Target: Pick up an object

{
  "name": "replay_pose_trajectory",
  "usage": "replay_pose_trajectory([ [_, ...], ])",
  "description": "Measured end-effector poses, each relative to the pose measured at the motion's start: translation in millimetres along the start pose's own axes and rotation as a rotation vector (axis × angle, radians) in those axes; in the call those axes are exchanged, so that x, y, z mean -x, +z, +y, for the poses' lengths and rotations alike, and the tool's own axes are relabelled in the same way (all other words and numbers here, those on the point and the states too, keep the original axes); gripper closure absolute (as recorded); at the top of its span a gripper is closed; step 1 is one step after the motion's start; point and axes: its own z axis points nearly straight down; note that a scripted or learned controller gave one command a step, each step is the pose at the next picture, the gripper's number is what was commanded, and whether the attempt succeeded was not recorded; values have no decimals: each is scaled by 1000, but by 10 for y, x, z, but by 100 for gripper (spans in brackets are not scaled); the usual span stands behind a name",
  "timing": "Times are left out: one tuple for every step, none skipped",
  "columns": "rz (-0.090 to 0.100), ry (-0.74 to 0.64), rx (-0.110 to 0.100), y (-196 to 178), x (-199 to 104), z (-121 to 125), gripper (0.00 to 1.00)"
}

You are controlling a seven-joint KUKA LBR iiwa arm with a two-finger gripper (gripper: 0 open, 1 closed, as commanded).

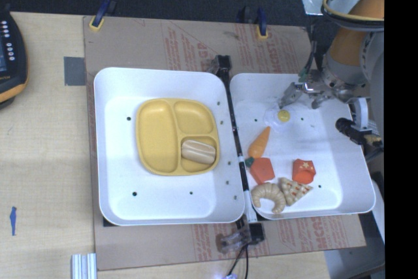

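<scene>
Camera view takes in two white bins side by side. Left bin (117, 140) holds a yellow divided plate (175, 135), and a tan bread roll (198, 151) lies in its lower right compartment. Right bin (339, 160) holds the loose pieces — an orange carrot (259, 142), a red-orange block (262, 170), a red strawberry (304, 170), a pale croissant (268, 196) touching a pizza slice (295, 190), and a small yellow ball (283, 116). Near that ball, the gripper (304, 93) hangs with fingers spread — nothing between them.
</scene>
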Motion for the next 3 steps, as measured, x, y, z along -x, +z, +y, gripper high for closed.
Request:
replay_pose_trajectory([
  [3,1,-11,15,-774,-356,0],
  [3,5,-12,16,-934,-706,0],
  [2,5,-10,-87,-919,-689,100],
])
